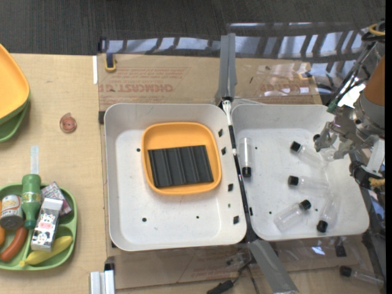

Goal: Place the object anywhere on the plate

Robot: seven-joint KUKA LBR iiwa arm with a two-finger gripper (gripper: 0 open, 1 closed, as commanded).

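An orange plate (181, 136) lies in the left bin (122, 182), with a dark grey ribbed slab (181, 166) flat on its middle. In the right bin (269, 133) several clear vials with black caps are scattered: one (245, 155) by the left wall, one (304, 154) near the gripper, one (288, 213) low in the bin. My gripper (331, 142) hangs over the right bin's right side, just right of the upper vial. Nothing is seen held in it.
The arm (370, 103) comes in over the right bin's right rim. On the bench to the left stand a green plate (61, 250) of toy food and an orange bowl (12, 90). Cardboard (159, 81) lies behind the bins.
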